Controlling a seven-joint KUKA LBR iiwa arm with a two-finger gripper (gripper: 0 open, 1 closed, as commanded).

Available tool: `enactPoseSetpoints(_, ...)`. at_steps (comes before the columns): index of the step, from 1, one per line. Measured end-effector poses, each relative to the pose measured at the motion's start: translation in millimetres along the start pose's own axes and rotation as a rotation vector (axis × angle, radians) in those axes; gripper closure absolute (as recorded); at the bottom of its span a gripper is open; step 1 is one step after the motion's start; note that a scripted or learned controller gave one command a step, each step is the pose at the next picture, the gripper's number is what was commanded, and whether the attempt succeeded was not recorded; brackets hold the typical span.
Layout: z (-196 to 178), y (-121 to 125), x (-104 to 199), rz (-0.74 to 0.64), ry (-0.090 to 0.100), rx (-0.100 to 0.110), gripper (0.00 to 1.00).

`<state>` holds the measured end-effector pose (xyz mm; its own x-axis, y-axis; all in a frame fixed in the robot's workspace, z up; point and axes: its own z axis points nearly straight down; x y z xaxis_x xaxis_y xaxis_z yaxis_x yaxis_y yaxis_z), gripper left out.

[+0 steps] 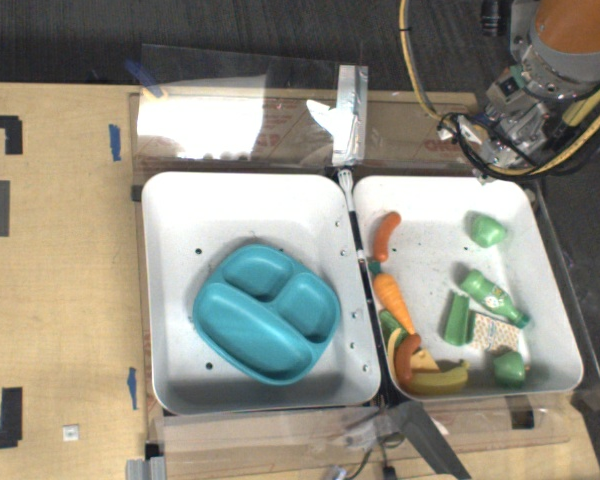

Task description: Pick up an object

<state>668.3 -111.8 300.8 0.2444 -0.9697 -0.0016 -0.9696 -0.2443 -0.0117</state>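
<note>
The right bin (540,268) holds several toy foods. An orange sausage-shaped piece (385,234) and a carrot (393,300) lie along its left wall. A light green lump (487,230) sits near the far right, with a green bottle (496,299), a green cylinder (456,318) and a printed packet (495,336) below it. A green ball (509,368), a banana (441,377) and a brown-red piece (407,355) lie along the near wall. My gripper (502,140) hangs above the bench just beyond the right bin's far right corner, apart from all the objects.
A blue divided plate (267,313) lies in the left bin (170,228). A clear plastic sheet (240,118) and a metal bracket (350,113) stand behind the bins. Yellow and black cables (425,68) hang by the arm.
</note>
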Motion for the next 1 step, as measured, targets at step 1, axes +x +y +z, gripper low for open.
enactPoseSetpoints(1,36.4,-2.1,-15.0,-0.097,-0.003,-0.01,1.0)
